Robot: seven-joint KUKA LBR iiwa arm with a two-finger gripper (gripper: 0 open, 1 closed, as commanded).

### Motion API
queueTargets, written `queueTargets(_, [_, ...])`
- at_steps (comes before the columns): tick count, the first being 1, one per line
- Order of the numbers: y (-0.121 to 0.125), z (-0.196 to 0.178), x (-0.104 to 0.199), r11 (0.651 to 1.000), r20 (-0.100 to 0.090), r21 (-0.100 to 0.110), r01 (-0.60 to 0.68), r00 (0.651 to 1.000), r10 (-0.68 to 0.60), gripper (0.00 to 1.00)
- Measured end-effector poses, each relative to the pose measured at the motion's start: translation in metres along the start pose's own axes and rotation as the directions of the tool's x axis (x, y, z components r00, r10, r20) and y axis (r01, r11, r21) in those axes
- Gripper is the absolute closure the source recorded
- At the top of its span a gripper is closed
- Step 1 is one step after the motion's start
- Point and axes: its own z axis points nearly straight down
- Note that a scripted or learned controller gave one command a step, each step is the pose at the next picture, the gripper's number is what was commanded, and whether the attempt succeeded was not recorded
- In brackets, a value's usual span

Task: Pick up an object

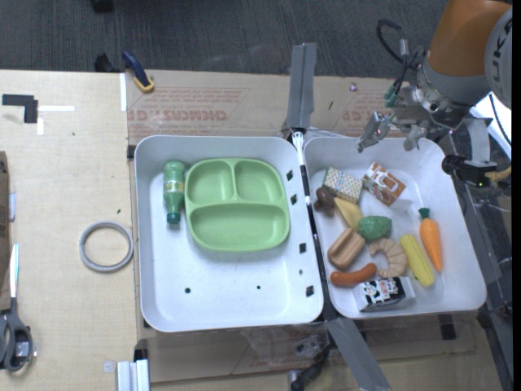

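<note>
Gripper (391,135) hovers, seemingly spread, over right bin (464,218).

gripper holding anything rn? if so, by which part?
Nothing held. The gripper is open over the right bin's back edge, with nothing between its fingers; the toy food lies in the bin.

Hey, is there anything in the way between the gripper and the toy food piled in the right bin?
Nothing visible blocks it. The gripper hangs above the far rim of the right bin, fingers spread and holding nothing. The nearest items, the orange snack box and the patterned packet, lie uncovered just in front of it.
</note>
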Motion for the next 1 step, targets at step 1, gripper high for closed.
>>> queueTargets(1, [-0.0464, 0.1151, 0.0003, 1.000, -0.001, 0.000, -0.010, 1.000, 0.010, 0.00])
